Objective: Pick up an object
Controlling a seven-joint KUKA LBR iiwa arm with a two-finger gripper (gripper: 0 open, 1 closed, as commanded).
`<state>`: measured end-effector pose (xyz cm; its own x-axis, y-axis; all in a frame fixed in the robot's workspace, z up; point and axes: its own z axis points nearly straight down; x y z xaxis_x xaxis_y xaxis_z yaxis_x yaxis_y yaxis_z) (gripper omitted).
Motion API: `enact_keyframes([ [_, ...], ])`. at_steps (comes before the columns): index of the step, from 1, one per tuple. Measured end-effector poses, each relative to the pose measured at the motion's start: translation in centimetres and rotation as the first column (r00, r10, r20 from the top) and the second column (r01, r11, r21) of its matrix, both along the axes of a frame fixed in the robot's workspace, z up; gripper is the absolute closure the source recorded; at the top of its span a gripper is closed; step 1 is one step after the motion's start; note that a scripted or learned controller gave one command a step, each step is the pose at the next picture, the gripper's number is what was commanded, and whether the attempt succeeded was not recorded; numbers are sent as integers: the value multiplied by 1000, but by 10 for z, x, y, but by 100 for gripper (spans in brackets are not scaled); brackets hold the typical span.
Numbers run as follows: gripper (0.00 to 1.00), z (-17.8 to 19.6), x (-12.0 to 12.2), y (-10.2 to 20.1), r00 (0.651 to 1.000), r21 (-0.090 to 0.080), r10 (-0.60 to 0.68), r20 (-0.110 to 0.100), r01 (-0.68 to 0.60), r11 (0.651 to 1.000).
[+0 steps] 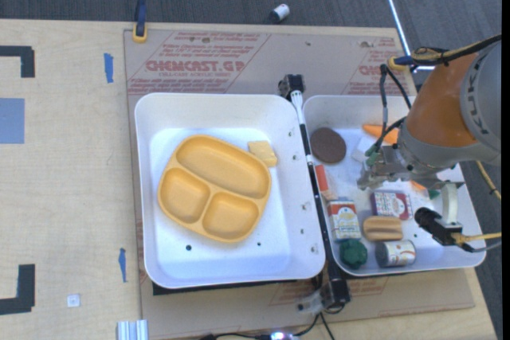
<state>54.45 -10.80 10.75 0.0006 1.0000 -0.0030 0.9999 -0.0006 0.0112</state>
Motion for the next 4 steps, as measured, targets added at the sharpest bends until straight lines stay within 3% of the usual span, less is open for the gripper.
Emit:
enact_keyframes([
  [1,0,0,0,0,1000,0,0,0,0,1000],
  [2,0,-15,-56,7,1000,-5,0,19,0,1000],
  [3,100,-10,-60,8,1000,-2,0,7,0,1000],
  [4,0,-10,-60,8,1000,-2,0,7,0,1000],
])
